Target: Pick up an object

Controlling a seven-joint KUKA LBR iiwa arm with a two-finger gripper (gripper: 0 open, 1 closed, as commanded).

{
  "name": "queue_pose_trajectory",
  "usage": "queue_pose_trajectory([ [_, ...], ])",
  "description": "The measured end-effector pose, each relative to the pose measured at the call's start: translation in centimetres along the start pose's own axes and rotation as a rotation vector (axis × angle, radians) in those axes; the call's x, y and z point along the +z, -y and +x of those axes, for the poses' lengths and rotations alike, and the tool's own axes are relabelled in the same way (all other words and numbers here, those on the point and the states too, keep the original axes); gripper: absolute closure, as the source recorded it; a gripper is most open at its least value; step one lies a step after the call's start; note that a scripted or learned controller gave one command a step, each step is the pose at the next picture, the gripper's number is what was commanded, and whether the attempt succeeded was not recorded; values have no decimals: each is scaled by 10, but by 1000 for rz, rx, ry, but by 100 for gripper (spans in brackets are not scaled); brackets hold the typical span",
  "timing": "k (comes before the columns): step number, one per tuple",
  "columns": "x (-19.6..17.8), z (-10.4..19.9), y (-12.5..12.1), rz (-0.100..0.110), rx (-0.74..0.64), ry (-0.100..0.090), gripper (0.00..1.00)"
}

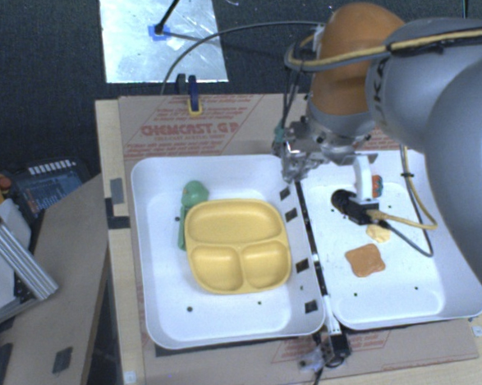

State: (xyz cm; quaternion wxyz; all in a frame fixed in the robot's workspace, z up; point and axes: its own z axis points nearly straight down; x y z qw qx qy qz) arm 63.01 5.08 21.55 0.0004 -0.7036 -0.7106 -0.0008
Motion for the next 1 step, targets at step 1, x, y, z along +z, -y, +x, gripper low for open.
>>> queue_pose_trajectory([
  [1,-10,52,14,0,0,0,100],
])
